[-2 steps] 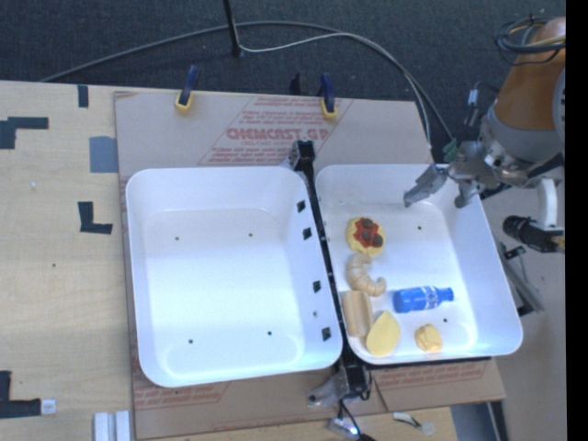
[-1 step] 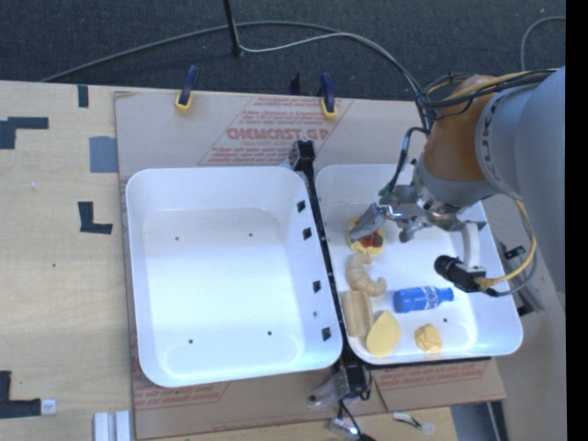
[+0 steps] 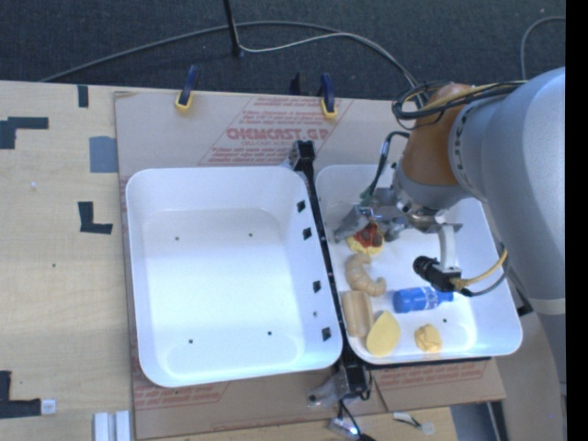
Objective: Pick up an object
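My gripper (image 3: 368, 225) is low in the right bin (image 3: 487, 329), near its back left part. Its fingers stand open, spread to either side of a small red and yellow object (image 3: 368, 238) that lies on the bin floor just under them. The object shows between the fingers, resting on the floor and not lifted. In front of it lie a tan croissant-shaped piece (image 3: 365, 279), a pale bread-like block (image 3: 356, 312), a yellow rounded piece (image 3: 384, 334), a small yellow lump (image 3: 427, 338) and a blue cylinder (image 3: 415, 299).
The left bin (image 3: 147, 246) sits beside the right one, with a black divider rim (image 3: 317, 246) between them. The grey arm (image 3: 514, 145) with its orange band (image 3: 432, 145) covers the right bin's far right side. Cables run behind the bench.
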Motion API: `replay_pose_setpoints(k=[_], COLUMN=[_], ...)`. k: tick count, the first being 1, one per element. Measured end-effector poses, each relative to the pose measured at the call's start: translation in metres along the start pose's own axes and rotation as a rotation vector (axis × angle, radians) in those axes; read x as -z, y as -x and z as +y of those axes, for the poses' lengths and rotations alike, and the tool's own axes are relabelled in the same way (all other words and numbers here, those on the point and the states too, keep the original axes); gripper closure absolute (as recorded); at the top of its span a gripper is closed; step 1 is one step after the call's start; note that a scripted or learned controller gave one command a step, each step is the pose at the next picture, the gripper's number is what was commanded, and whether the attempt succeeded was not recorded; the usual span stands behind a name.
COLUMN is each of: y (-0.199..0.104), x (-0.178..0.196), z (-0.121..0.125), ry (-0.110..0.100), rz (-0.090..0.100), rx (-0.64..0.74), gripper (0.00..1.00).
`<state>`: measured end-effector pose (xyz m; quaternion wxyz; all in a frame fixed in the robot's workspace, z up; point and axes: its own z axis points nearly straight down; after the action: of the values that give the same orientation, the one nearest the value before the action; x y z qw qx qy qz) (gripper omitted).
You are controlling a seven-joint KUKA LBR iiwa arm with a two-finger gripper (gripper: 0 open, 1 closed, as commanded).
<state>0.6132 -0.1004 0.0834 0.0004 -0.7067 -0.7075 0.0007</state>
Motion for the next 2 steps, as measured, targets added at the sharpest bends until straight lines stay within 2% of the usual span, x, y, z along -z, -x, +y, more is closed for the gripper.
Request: replay_pose_setpoints(k=[1,2], y=[-0.006,-0.005], x=[0.002,0.014], z=[0.013,0.013], ry=[0.002,0.005], rz=[0.0,-0.001], rx=[0.0,-0.001], gripper=[0.0,1.0])
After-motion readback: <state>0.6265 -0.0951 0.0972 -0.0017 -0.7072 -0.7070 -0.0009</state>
